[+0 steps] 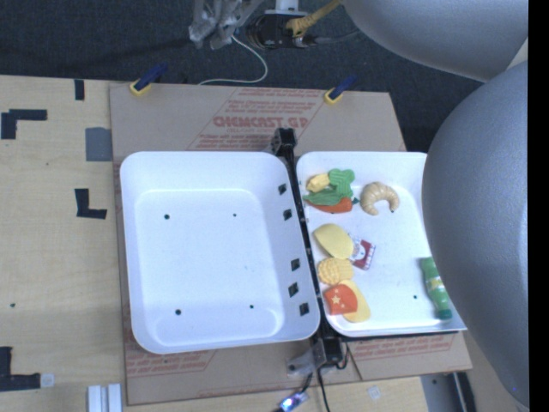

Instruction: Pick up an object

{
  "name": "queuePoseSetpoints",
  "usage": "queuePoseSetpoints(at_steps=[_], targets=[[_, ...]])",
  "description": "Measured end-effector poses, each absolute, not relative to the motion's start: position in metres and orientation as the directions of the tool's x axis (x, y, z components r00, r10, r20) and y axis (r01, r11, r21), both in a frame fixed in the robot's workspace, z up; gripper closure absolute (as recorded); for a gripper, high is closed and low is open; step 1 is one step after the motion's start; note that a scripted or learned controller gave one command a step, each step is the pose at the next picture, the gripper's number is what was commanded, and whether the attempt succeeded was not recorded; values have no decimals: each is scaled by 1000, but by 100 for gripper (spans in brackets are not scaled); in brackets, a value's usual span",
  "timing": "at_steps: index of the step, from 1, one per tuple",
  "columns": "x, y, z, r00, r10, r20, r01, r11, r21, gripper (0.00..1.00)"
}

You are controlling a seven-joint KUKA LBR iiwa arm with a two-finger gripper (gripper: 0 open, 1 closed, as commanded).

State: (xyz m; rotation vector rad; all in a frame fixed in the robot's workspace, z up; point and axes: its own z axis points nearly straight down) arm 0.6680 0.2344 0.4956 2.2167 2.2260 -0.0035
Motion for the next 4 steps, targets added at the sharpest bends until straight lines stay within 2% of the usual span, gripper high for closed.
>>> queuePoseSetpoints(at_steps=[1, 2, 3, 4], targets=[[668, 234, 495, -4, 1000, -2, 1000, 4, -2, 0], [659, 233, 221, -1, 1000, -6, 1000, 1, -14, 0], [645, 137, 128, 7, 1000, -7, 1000, -8, -14, 0], [647, 146, 144, -2, 1000, 0, 1000, 2, -4, 100]])
